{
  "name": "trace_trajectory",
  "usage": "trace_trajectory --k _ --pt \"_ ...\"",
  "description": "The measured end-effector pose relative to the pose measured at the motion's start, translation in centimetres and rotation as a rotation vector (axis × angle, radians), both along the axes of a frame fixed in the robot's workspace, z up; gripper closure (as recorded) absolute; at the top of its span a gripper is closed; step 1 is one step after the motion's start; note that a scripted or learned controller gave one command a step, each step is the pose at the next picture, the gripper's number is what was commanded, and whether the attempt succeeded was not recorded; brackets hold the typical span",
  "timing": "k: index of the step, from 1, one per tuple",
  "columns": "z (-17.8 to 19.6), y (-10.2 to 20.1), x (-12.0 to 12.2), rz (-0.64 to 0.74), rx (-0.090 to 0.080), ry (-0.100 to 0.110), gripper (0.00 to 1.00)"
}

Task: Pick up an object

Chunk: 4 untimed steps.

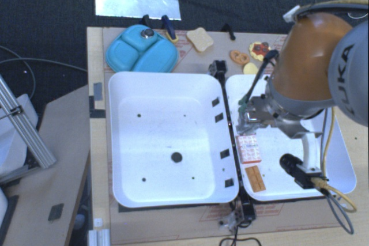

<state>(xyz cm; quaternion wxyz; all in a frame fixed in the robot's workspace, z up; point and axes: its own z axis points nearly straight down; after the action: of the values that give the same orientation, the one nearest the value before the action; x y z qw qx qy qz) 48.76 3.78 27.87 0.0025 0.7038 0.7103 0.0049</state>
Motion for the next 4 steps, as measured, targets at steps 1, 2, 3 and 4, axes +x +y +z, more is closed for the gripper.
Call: trace_trajectory --k 1,2,3,4 --pt "11.5 -1.1 0.1 -0.004 -0.002 -0.006 1.0" --pt "15.6 4.7 -0.1 0.001 0.0 0.003 1.0" --pt "17.3 13.4 -0.1 0.004 0.001 0.004 1.0" --pt "3.4 14.2 -0.1 -0.009 -0.007 0.022 1.0"
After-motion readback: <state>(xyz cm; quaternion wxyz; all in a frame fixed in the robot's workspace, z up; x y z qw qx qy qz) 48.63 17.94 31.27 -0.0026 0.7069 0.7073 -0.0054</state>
